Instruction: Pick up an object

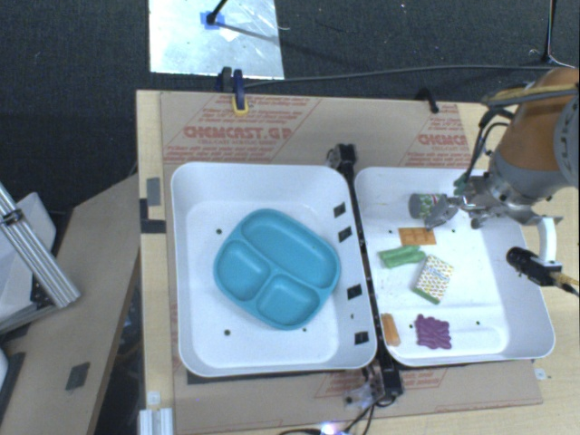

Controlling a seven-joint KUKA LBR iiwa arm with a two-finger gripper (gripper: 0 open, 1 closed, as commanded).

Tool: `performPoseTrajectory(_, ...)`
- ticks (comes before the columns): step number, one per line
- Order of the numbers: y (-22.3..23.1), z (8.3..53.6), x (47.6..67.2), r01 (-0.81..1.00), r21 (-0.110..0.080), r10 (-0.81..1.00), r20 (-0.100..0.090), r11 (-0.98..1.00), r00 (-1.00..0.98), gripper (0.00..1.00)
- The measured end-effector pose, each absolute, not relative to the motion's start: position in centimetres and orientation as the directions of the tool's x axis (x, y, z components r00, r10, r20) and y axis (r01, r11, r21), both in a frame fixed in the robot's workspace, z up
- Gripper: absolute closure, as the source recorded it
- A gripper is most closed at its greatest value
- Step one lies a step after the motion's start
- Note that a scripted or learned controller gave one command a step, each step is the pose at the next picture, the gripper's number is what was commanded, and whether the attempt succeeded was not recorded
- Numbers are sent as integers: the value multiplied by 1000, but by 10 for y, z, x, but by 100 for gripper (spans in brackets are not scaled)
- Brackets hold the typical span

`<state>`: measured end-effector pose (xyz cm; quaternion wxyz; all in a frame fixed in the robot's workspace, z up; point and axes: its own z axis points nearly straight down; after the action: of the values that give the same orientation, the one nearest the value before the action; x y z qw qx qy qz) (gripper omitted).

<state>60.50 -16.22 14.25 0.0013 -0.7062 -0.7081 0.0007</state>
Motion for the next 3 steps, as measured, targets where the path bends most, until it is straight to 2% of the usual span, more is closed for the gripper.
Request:
performPoseTrajectory(1,-161,90,605,1000,-2,1000,0,2,-2,0)
performPoseTrajectory(2,-162,104,607,1000,5,1000,-1,1,-1,100)
performPoseTrajectory(3,-165,149,609,1000,6,1000,-1,2,-2,100)
